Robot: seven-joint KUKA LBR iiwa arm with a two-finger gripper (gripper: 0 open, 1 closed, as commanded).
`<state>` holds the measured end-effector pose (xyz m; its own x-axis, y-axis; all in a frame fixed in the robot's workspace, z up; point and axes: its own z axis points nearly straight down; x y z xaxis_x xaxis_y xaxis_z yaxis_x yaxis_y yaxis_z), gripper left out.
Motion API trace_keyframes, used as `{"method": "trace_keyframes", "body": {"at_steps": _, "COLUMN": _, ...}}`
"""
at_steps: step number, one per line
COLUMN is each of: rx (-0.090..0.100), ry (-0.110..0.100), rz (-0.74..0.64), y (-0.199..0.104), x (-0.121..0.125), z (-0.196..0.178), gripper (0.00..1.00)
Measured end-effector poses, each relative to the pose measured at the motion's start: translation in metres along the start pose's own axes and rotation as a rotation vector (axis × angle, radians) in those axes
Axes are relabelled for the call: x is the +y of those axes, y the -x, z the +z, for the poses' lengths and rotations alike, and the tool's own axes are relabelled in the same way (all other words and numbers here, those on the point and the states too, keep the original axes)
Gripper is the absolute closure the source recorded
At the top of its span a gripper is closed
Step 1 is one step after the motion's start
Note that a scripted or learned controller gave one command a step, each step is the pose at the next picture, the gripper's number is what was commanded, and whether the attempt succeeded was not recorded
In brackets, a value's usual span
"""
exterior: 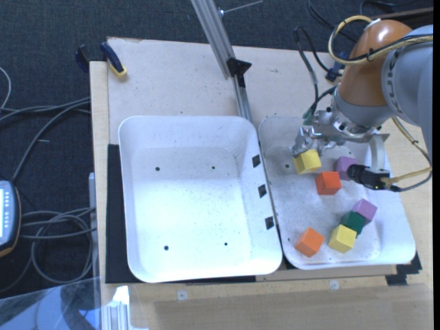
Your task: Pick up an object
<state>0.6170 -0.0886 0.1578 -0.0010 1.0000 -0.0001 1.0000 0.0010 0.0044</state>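
Observation:
My gripper (306,146) hangs low over the far left part of the right bin (394,251). A yellow block (307,161) lies directly under its tip, touching or nearly touching it. Just to the right sit a red-orange block (328,183) and a pale purple block (344,166), the latter partly hidden by the wrist hardware. Nearer the front of the bin lie a purple block (365,209), a green block (354,221), a second yellow block (342,238) and an orange block (310,241).
The left bin (137,133) stands beside the right one, with a row of black clips (262,190) along the shared edge. A slanted metal bar (218,33) crosses the bench at the back. Cables trail from the arm (375,74).

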Motion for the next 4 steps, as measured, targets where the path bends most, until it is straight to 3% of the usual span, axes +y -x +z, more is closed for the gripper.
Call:
{"method": "trace_keyframes", "body": {"at_steps": 1, "rx": -0.001, "ry": 0.002, "rz": 0.001, "y": 0.007, "x": -0.006, "z": -0.056, "gripper": 1.0}}
{"method": "trace_keyframes", "body": {"at_steps": 2, "rx": 0.0, "ry": -0.001, "rz": 0.0, "y": 0.007, "x": -0.005, "z": -0.07, "gripper": 1.0}}
{"method": "trace_keyframes", "body": {"at_steps": 4, "rx": 0.003, "ry": -0.008, "rz": -0.005, "y": -0.094, "x": -0.035, "z": -0.062, "gripper": 1.0}}
